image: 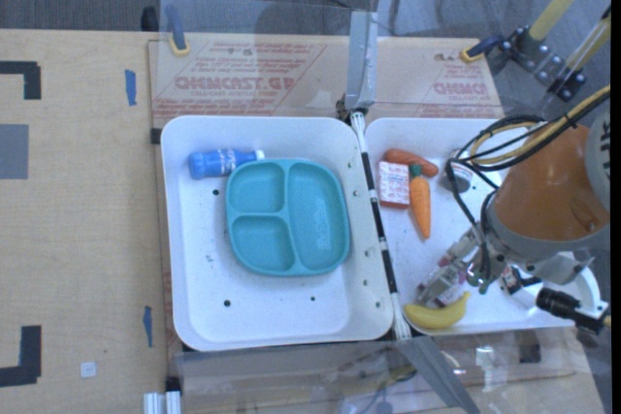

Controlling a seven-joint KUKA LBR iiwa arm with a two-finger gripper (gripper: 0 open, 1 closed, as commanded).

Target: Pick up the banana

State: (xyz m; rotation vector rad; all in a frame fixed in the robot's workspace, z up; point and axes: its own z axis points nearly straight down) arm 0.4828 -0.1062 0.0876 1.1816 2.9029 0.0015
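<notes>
A yellow banana (437, 314) lies along the near edge of the right bin (441, 136), in its near left corner. My gripper (448, 277) hangs just above and slightly behind it, under the orange band of the arm (548, 194). Its fingers point down and to the left toward the banana. The banana rests on the bin floor, and I see nothing between the fingers.
In the right bin lie an orange carrot (420, 205), a second carrot (408, 160) and a small red and white packet (393, 184). The left bin (194, 257) holds a teal divided plate (288, 216) and a blue bottle (221, 161). Black cables (485, 150) loop over the right bin.
</notes>
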